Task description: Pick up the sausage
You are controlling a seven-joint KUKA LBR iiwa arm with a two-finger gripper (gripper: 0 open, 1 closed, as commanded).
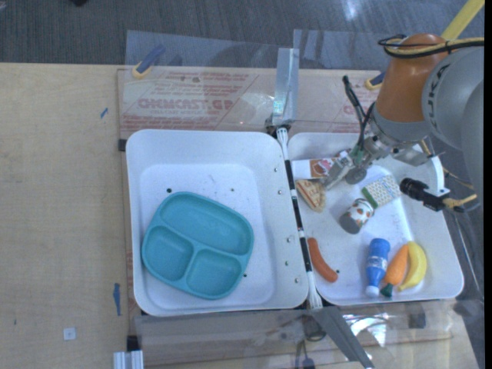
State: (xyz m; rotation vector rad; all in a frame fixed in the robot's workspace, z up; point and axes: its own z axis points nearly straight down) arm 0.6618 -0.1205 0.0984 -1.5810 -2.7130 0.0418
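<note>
Partly hidden by the right bin's (450,283) left rim, sausage (322,260) lies there. End effector (346,167) blurred; grip state unreadable. Board (200,102) reads "CHEMCAST GP".

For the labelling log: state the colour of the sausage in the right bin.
Orange-red, darker red toward one end. The sausage shows best in the camera view, near the right bin's left wall.

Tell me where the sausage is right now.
The sausage lies in the right bin, near its front-left corner beside the wall shared with the left bin, left of the blue bottle and below the sandwich wedge.
</note>
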